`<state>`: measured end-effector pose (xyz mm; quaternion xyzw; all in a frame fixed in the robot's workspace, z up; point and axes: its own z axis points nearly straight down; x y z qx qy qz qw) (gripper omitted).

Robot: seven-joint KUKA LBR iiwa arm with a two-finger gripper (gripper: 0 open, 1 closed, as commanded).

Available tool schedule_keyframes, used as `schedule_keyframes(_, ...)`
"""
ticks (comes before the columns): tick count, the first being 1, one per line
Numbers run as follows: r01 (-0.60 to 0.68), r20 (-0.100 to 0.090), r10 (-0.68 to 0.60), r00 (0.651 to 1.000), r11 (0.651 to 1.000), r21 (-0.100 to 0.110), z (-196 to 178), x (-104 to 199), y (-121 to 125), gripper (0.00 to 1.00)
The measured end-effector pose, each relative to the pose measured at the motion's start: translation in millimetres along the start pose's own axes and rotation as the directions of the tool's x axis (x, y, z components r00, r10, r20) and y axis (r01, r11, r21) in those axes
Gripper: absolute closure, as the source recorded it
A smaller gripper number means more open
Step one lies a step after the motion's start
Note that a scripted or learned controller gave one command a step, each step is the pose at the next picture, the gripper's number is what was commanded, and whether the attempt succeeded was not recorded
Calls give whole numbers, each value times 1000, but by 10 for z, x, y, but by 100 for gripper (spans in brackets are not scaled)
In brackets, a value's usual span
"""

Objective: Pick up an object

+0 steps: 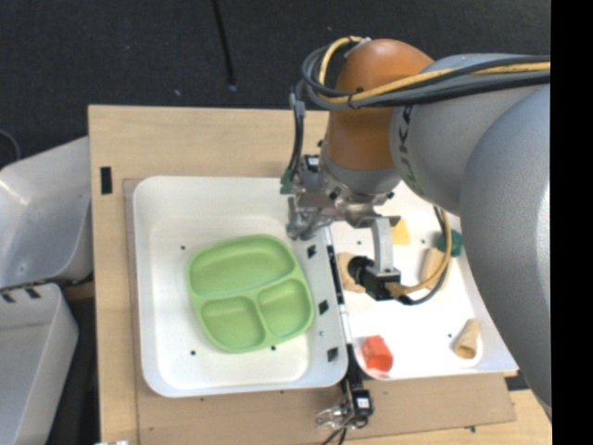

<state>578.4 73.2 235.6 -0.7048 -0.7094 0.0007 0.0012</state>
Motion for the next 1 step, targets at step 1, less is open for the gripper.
schedule_keyframes(1,-4,1,4,1000,1000,-2,-12,-30,3,0)
